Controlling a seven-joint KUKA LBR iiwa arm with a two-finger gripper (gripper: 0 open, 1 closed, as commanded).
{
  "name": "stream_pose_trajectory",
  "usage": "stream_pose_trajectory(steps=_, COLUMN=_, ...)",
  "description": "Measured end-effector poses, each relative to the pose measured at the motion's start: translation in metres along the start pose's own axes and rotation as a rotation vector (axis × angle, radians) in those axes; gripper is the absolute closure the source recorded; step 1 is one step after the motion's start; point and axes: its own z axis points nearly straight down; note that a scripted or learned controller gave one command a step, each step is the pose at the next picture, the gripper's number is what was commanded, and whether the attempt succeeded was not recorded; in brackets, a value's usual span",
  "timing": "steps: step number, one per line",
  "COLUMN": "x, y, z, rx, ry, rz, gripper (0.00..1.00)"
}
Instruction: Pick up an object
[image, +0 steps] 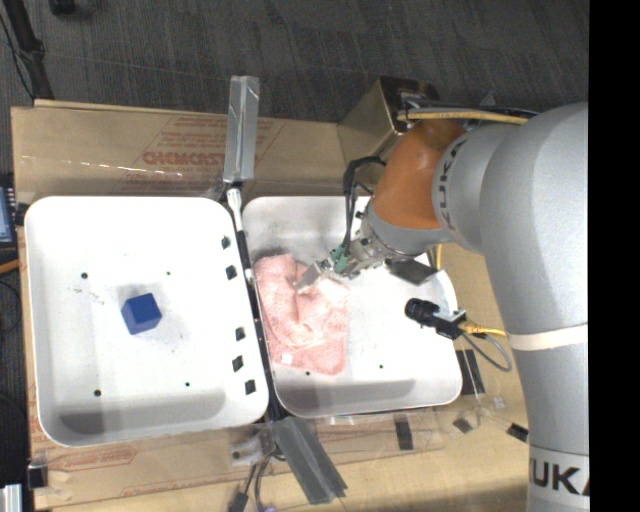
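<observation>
Though the big grey arm (520, 200) hung over the right bin (420, 385), the end effector (332, 266) sat right at the upper edge of the pink cloth (305, 320), on the arm's side of it. It was low enough that it looked to be touching the fabric or just about. Honestly couldn't tell if it was spread or pinched together from this angle, it was too small and the wrist crowded it, so I couldn't say whether it had any cloth in it. The cloth itself was a crumpled heap on the bin floor, hugging the wall nearest the other bin. Past the cloth on the side away from the arm, over that shared wall, the left bin (60, 400) had a small blue cube (142, 312) sitting by itself, well apart from the cloth. Both bins sat on brown cardboard (120, 140) on the table, and a grey metal bar (242, 120) stuck out beyond the cloth, in line with the gap between the bins.
</observation>
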Motion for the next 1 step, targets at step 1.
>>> stream_pose_trajectory(steps=1, x=0.0267, y=0.0152, z=0.0105, rx=0.000, ry=-0.003, rz=-0.063, gripper=0.00)
